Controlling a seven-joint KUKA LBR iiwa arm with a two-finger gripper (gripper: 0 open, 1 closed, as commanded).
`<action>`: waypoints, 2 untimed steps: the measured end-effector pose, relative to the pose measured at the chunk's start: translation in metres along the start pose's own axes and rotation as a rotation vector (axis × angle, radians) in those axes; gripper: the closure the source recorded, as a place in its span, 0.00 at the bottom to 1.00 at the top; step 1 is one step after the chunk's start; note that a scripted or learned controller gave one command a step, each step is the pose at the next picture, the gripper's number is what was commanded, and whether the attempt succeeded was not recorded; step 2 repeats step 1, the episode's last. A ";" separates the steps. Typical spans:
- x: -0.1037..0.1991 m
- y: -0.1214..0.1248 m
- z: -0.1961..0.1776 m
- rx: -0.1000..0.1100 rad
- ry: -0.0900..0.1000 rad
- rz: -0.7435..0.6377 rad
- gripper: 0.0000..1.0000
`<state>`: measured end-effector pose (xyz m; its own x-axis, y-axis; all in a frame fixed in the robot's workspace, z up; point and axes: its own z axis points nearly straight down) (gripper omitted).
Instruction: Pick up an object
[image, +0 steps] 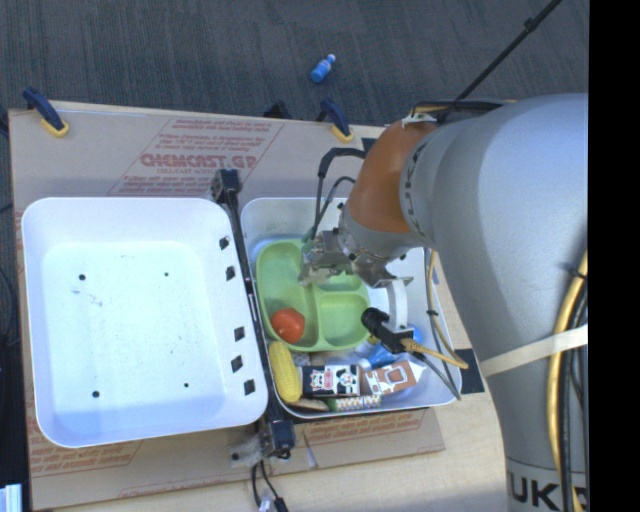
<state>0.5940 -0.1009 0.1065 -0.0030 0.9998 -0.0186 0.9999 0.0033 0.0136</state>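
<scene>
Where the jaws (325, 262) hang, corn (284, 371) points bottom-right lengthwise.

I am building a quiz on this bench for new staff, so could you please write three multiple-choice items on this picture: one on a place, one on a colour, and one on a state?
1. Where does the red tomato lie?
A. in the green divided tray
B. in the left bin
C. on the cardboard

2. What colour is the corn cob?
A. blue
B. yellow
C. white

3. How does the gripper stand?
A. over the left bin
B. over the floor
C. low over the green tray in the right bin

Answers: 1 A, the tomato sits in the tray's lower compartment. 2 B, the cob beside the tray is yellow. 3 C, the wrist ends above the tray.
</scene>
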 end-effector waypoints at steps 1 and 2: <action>0.004 -0.001 0.001 0.004 0.006 -0.003 0.00; 0.004 -0.001 0.001 0.004 0.006 -0.003 0.00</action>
